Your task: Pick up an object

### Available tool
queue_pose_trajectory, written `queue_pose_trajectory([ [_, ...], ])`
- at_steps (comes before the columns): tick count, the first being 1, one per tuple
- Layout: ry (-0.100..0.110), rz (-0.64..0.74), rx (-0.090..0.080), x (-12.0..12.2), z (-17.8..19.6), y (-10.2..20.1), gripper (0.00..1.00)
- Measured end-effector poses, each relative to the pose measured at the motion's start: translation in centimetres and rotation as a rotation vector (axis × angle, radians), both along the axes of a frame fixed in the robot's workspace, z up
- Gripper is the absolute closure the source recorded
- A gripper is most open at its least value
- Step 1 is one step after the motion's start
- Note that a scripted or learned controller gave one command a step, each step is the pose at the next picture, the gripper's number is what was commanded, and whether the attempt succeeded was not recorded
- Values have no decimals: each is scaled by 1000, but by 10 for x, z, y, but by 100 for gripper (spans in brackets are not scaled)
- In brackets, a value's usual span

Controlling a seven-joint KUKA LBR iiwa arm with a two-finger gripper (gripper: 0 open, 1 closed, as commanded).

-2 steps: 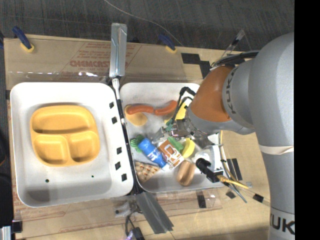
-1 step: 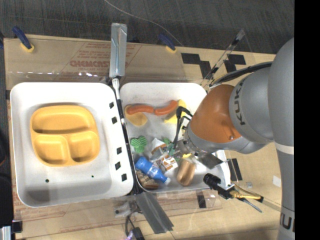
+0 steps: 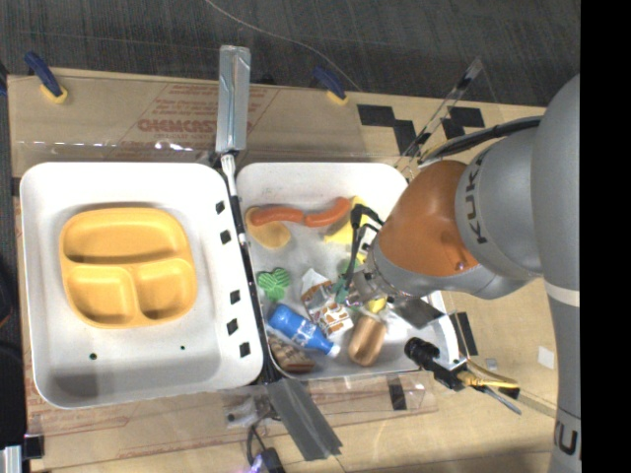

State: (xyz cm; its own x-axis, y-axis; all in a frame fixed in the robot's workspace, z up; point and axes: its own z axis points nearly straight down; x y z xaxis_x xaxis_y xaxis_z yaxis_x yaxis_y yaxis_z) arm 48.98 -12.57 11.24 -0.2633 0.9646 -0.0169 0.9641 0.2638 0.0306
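From the overhead camera view, the right bin (image 3: 296,180) carries a heap of small goods along its near half, while the left bin (image 3: 39,294) bears a yellow divided tray (image 3: 126,264). The arm's orange wrist band (image 3: 429,230) hangs over the right bin, and the gripper (image 3: 360,289) sits low among the clutter beside a crinkled snack wrapper (image 3: 325,308).

Its opening cannot be told from this angle, since the wrist hides it.

Nearest candidates are a copper-brown cylinder (image 3: 367,338), likely rigid and smooth, best taken across its round body. The blue bottle (image 3: 299,328) lies on its side, light and probably slippery, so a grip across its middle suits. The wrapper looks soft and would crumple. An orange sausage-shaped toy (image 3: 301,215) and a green plastic piece (image 3: 275,283) lie farther back.
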Motion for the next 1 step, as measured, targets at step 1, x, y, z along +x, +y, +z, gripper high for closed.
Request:
queue_pose_trajectory([
  [1,26,-131,12,47,155,61,100],
])
